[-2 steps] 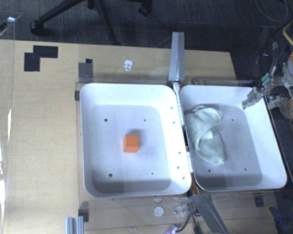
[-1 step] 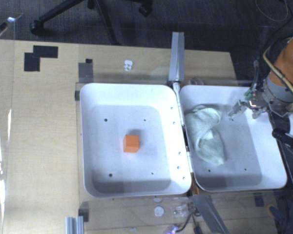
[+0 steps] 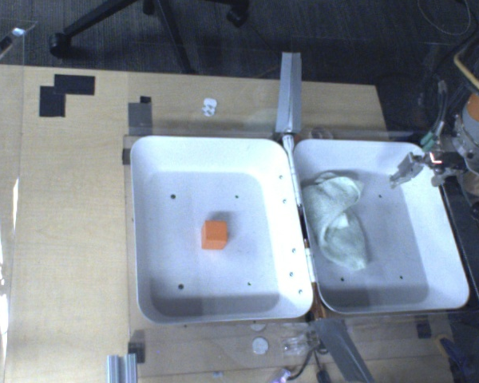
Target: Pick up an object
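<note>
The pale wooden bench [image 3: 64,214] bears two white bins, left [image 3: 144,238] and right [image 3: 451,262], touching side by side.

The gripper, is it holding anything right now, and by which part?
Nothing is held. The gripper hangs over the right bin, apart from the cloth.

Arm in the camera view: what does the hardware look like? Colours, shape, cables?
At the right edge, the arm shows grey rounded housing with an orange band above it. The pincer is a slim, pale metallic piece jutting out over the right bin. Dark cables run beside the wrist. Finer markings are too small to make out.
</note>
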